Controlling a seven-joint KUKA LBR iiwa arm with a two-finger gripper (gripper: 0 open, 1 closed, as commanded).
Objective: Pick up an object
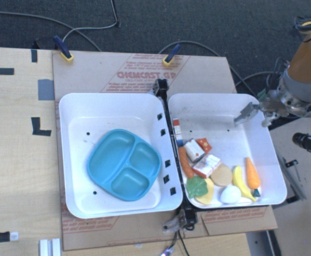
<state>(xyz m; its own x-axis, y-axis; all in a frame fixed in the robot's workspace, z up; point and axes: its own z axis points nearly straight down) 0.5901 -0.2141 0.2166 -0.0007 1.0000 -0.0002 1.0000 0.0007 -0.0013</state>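
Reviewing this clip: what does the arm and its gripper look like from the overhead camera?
The arm enters from the view's right: an orange band sits above a grey, rounded wrist section. Below it the gripper is a compact grey metal assembly with darker parts, ending in slim grey fingers over the right bin. Thin dark cables run near the wrist. No markings are legible at this size.

Dark grey carpet floor (198, 9), black cable (112, 7) trailing across it, pale wooden benchtop (11, 159), cardboard sheet (139, 73)
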